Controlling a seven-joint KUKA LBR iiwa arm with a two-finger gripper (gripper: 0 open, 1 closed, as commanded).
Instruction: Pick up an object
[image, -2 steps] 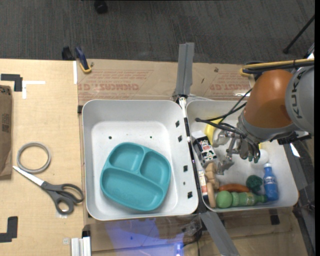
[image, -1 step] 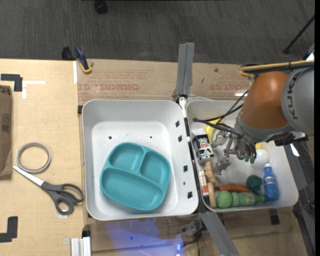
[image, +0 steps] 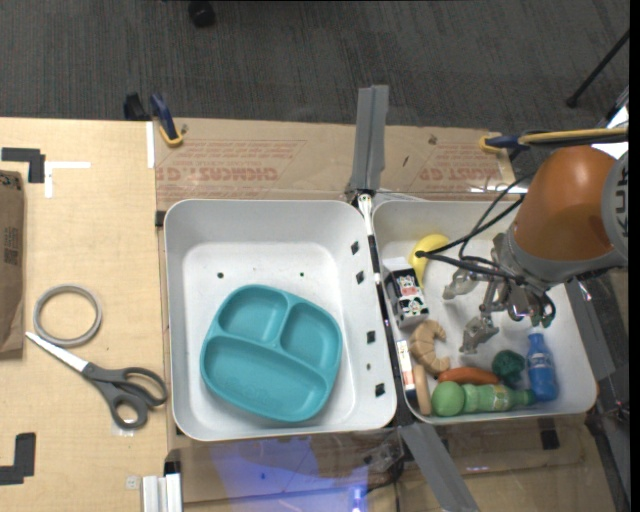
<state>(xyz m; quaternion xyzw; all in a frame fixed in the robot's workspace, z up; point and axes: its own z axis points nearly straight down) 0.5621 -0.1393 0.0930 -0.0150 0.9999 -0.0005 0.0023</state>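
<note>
Metal-fingered gripper hangs spread and empty above a curled tan croissant and slim blue bottle

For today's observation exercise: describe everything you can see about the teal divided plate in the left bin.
The teal divided plate looks like smooth moulded plastic, rounded in outline, with raised ridges splitting it into three compartments, one large and two smaller. It lies flat, right side up, on the floor of the left white bin, towards the near side. Nothing rests in it.
</note>
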